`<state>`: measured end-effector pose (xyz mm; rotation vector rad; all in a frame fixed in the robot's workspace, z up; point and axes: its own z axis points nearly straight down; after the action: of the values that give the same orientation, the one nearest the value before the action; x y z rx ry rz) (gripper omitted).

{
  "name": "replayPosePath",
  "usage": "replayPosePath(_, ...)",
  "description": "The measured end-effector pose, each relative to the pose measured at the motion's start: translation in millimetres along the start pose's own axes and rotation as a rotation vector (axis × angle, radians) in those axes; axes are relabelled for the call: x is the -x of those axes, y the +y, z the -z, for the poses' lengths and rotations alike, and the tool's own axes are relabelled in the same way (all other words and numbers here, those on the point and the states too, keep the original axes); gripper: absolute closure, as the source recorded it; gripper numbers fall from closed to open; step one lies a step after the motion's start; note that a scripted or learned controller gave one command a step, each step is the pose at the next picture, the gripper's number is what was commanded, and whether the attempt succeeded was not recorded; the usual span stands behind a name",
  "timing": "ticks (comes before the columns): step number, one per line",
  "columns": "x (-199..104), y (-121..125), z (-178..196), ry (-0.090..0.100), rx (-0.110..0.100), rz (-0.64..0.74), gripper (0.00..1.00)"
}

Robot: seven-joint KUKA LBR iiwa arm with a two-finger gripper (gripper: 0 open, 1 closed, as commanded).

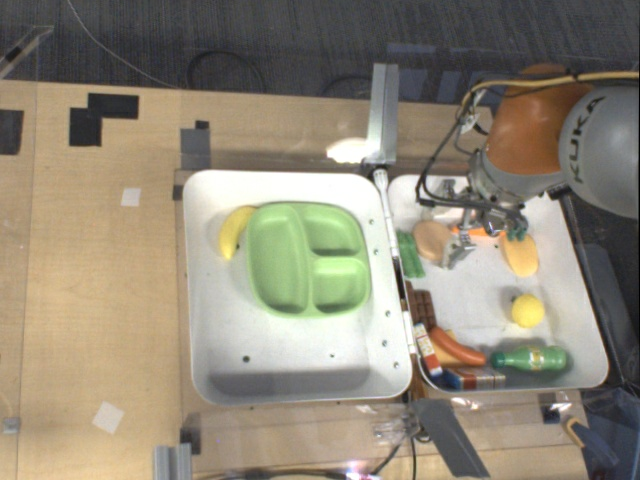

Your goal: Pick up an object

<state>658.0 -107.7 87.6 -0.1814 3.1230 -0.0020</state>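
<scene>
1. Hovering low over the right bin (590,363), the gripper (468,240) sits right at the edge of a tan, bread-like lump (432,240) near the bin's upper left. That lump looks like the thing it's going for, but nothing is lifted, and I'd say the pick isn't done.
2. Can't tell if the gripper is wide or pinched; from this angle the tips are a blur of metal and a bit of orange. I can't see anything clamped between them, so I won't call it a hold.
3. What's left, as I read it: get a real grip on something and raise it clear of the bin floor.
4. Other stuff in the same bin: an orange carrot-like piece (521,255) just right of the gripper, a yellow lemon (528,311) lower down, a green bottle (528,359) lying on its side along the near wall, a red sausage (456,347) beside it, a brown chocolate bar (422,308) and a green packet (409,253) against the left wall.
5. The left bin (215,368) has a green divided tray (305,258) with a banana (234,232) touching its left edge.
6. Writing: "KUKA" reads along the grey arm (600,158) at the right. The bottle's label is too small to read.
</scene>
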Motion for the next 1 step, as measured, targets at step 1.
replayPosePath(1, 3.2, 1.3, 10.4, -0.007, -0.001, 0.005, 1.00)
